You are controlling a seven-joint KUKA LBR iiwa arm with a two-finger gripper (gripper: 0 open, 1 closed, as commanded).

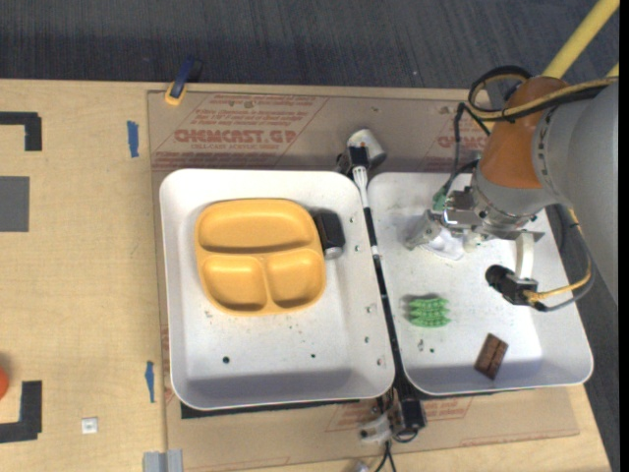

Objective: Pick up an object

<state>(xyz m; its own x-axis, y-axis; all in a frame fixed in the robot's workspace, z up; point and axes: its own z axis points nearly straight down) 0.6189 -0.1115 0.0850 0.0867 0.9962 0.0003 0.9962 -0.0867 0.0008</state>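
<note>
The right bin (pixel 560 362) holds a small green knobbly object (pixel 428 311) near its middle and a brown block (pixel 490 355) toward its front right. A pale, crumpled clear object (pixel 448 246) lies in the bin's back half. My gripper (pixel 447 222) hangs directly over that pale object, at the end of the grey arm with the orange band (pixel 509 155). Whether it touches the object cannot be told from this angle.
The left bin (pixel 197 362) holds a yellow divided plate (pixel 261 254) with a small black object (pixel 328 232) at its right edge. A black cable end (pixel 509 283) with a yellow lead dangles over the right bin's right side. A divider rail (pixel 377 273) runs between the bins.
</note>
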